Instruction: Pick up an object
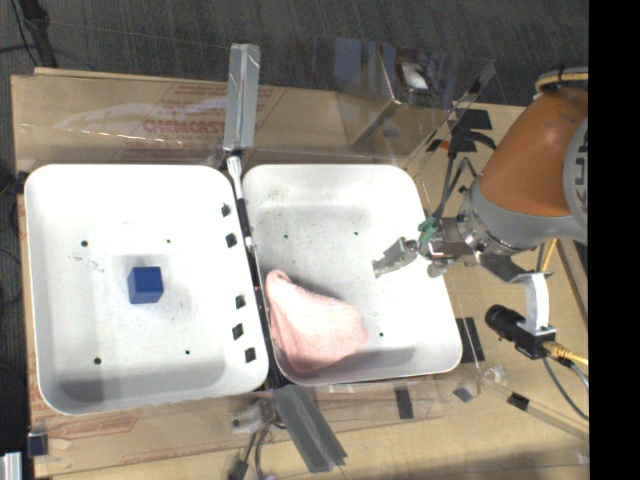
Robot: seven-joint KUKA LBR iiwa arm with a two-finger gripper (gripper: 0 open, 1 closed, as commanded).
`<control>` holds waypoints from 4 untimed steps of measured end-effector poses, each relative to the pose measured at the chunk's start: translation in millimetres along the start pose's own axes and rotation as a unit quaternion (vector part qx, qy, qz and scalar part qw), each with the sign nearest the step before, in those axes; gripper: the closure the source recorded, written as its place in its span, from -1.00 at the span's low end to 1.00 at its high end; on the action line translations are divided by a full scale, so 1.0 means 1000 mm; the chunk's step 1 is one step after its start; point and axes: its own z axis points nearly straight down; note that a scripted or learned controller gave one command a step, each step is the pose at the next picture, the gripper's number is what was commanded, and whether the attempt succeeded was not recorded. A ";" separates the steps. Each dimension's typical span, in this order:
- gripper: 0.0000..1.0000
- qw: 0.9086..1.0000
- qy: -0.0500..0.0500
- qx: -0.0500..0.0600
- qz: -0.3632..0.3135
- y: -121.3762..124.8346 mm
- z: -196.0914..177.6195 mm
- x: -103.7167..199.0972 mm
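Observation:
A small blue cube (146, 284) rests in the left bin (60, 198), near its middle. A crumpled pink cloth (312, 323) lies in the right bin (330, 193), against its lower left side next to the divider. My gripper (392, 259) hangs over the right part of the right bin, above and to the right of the cloth, apart from it. Nothing shows between its grey fingers, and their gap is too small and blurred to judge.
The grey arm with its orange band (535, 158) reaches in from the right, over the bench edge. A metal bar (240, 98) stands behind the bins at the divider. Cardboard (120, 108) lies under and behind both bins.

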 end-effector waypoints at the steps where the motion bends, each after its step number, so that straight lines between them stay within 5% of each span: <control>1: -1.00 1.000 0.000 0.001 0.017 0.042 0.135 0.029; 3: -1.00 0.997 0.001 0.001 -0.081 0.026 0.160 0.059; 4: -1.00 0.996 0.000 -0.001 -0.091 -0.014 0.060 0.089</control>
